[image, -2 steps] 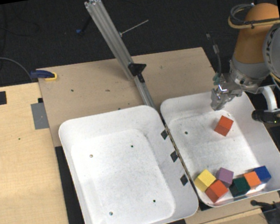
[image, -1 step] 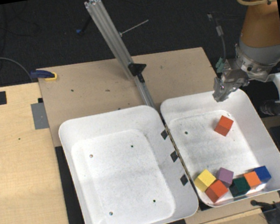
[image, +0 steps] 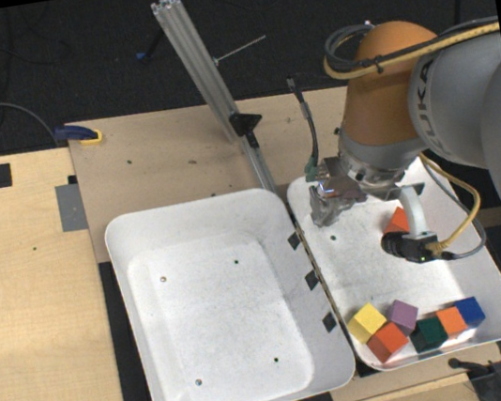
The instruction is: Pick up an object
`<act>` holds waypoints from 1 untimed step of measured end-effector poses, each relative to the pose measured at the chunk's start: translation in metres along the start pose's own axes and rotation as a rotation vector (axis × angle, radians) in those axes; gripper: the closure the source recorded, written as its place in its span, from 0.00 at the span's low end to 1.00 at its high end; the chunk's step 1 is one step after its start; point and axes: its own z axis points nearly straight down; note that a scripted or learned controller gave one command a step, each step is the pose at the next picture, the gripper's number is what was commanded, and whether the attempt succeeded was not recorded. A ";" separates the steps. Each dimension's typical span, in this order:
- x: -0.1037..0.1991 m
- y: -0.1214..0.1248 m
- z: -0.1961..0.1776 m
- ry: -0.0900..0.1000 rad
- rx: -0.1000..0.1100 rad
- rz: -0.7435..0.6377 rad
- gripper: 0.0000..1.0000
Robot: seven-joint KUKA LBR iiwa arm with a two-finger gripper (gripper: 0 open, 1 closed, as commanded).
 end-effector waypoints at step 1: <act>-0.007 0.001 -0.013 -0.003 -0.005 0.013 1.00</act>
